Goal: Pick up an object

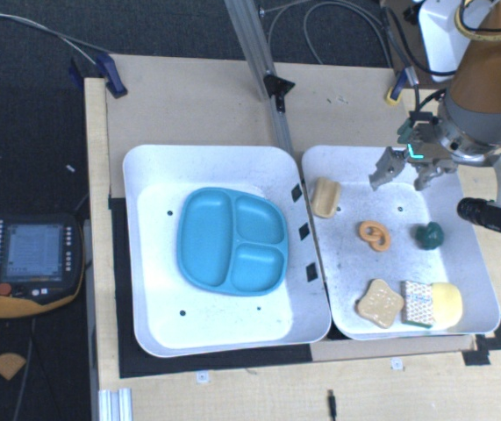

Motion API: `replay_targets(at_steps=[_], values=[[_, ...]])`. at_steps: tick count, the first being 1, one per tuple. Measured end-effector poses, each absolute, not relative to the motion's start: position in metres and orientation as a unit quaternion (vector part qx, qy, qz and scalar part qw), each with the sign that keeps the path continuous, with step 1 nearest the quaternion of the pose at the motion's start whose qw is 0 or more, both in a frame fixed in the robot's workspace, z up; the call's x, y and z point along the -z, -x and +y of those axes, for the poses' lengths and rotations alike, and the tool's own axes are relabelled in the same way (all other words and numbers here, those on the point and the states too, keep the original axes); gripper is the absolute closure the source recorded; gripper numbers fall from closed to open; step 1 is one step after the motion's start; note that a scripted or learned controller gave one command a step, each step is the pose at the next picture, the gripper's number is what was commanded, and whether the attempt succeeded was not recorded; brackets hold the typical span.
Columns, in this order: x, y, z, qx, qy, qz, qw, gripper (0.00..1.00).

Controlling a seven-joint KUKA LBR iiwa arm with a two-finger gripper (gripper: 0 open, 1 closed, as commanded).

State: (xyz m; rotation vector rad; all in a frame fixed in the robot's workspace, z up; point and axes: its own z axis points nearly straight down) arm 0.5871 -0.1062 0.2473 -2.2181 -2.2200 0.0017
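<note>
The grey two-finger gripper (405, 175) hangs over the far right part of the right white bin (478, 279), its two fingers spread apart with nothing between them; one finger (385, 172) points toward the left and the other (427, 177) lies just right of it; a small teal light shows on the wrist just above them. The arm comes in from the upper right, its orange band (489, 60) broad above the grey wrist, and the wrist tilts down toward the bin; no writing or brand on the arm or the bins can be read.

Below the gripper, well apart from it, lie a small orange-brown pretzel-shaped toy (375, 234) and, to its right, a small dark green rounded lump (429, 234); to the left, near the bin's left wall, sits a pale tan bread-like piece (325, 197). Along the near edge of the same bin lie a tan square cracker-like piece (380, 303), a white block with a fine red and green pattern (418, 304) touching it, and a pale yellow rounded object (446, 303) just beside that.

The left white bin (145, 261) holds a light blue plastic tray with three compartments (232, 239); off the bench at left rests a grey handheld control pendant with a screen (29, 261), its text too small to read.
</note>
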Motion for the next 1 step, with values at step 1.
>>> replay_targets(at_steps=[1], values=[[-0.2485,-0.5878,-0.1062,0.0003,0.707,-0.708,0.001,0.0]])
